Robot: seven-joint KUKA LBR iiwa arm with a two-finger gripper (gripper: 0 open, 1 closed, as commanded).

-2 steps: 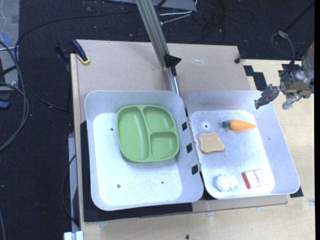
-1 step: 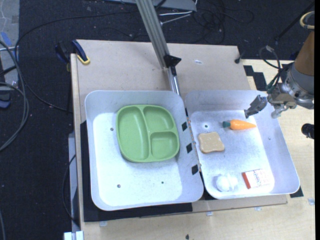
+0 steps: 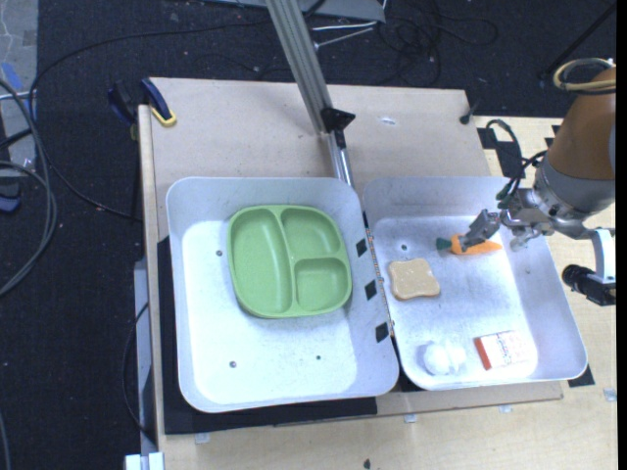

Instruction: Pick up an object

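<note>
A small orange carrot (image 3: 474,248) with a green top lies near the back of the right bin (image 3: 549,306). My gripper (image 3: 500,232) hangs just above and behind the carrot's right end, reaching in from the right. Its two fingers are spread, one (image 3: 480,229) over the carrot and the other further right, with nothing held between them. A slice of toast (image 3: 413,279) lies in the middle of the same bin, a white lumpy object (image 3: 443,357) sits at the front, and a red and white box (image 3: 505,349) lies to its right.
A green divided plate (image 3: 291,259) rests in the left bin (image 3: 196,311). A grey metal pole (image 3: 306,57) slants from the back down to where the bins meet. The arm's grey and orange body (image 3: 586,155) stands over the right bin's far right edge.
</note>
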